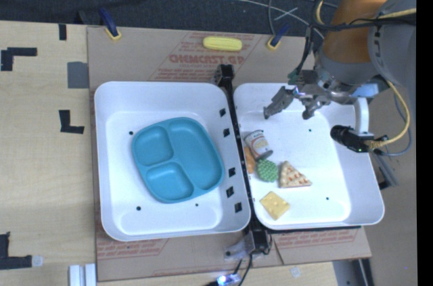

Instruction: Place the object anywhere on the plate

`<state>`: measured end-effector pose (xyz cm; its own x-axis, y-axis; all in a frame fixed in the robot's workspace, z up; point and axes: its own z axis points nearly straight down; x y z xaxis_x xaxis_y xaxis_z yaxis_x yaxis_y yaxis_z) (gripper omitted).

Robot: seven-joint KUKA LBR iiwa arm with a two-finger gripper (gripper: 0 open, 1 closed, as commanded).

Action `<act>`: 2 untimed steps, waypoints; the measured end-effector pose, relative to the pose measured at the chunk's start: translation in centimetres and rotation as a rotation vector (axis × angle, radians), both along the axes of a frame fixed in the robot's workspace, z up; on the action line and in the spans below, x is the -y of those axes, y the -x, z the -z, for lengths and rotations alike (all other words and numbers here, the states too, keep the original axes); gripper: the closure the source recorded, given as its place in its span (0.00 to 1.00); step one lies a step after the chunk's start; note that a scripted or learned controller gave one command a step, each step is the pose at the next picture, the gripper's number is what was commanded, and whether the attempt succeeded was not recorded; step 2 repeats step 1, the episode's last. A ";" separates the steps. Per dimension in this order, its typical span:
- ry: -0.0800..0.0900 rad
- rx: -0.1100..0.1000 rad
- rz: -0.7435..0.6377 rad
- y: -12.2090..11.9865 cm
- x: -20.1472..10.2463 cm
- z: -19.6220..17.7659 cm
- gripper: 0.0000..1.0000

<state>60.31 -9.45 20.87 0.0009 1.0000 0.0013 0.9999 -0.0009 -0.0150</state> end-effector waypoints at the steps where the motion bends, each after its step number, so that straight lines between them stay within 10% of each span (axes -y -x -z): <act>1: 0.001 0.013 -0.002 -0.3 0.0 -0.8 0.00; 2: 0.001 0.013 -0.002 -0.3 0.0 -0.8 0.00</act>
